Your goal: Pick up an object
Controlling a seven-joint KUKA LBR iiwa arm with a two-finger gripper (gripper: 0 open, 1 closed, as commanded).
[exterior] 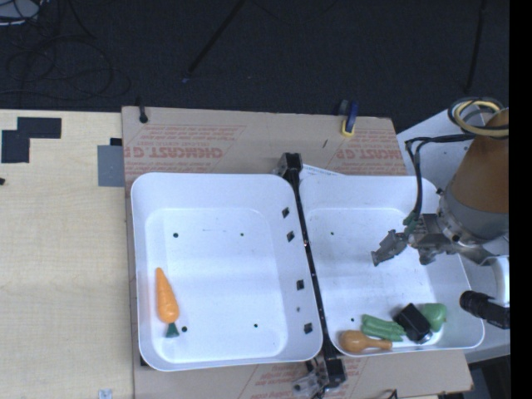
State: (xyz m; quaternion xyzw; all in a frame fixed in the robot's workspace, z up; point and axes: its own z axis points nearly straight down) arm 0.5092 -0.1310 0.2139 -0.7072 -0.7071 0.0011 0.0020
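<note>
Gripper (391, 249) over right bin (366, 223), fingers spread, nothing held. Pick not started; toys (399, 327) at 5 o'clock.

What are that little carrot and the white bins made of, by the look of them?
The carrot looks like moulded plastic: even orange colour, smooth surface, a small dark green stub at its tip. It could be rubber instead. The white bins look like thin formed plastic: rounded corners, a soft sheen, smooth curved walls. The picture can't confirm either.
</note>
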